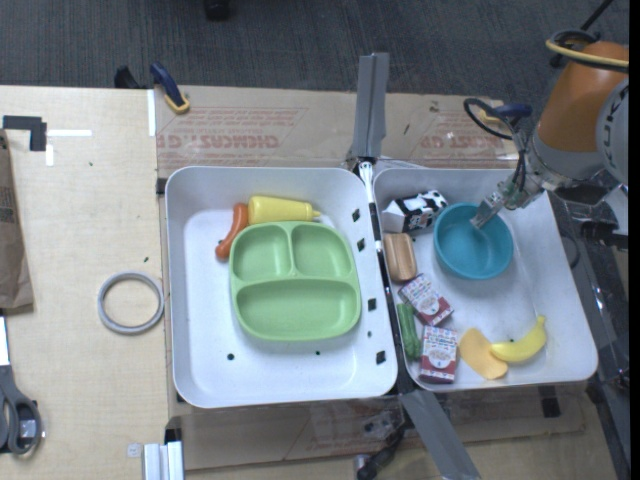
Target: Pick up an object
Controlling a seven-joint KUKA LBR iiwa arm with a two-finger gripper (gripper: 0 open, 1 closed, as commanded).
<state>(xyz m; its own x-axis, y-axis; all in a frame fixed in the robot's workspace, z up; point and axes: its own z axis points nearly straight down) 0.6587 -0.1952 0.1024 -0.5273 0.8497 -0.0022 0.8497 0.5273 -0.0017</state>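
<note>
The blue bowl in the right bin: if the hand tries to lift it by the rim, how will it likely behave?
The round blue plastic bowl looks rigid and light, so it should lift without flexing. Its smooth, curved wall may slip or tilt when pinched at one side. It sits upright, so it seems unlikely to roll.

Glossy plastic green tray [295, 293] and blue bowl [474, 243]; smooth white bins [190, 298]; matt cardboard [260, 128] beneath.

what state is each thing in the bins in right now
green divided plate: flat in the left bin, compartments bare
yellow bottle: lying on its side behind the plate
carrot: lying against the plate's left rim
blue bowl: upright in the right bin
pincer: over the bowl's rim
banana: lying flat at the bin's front
</note>
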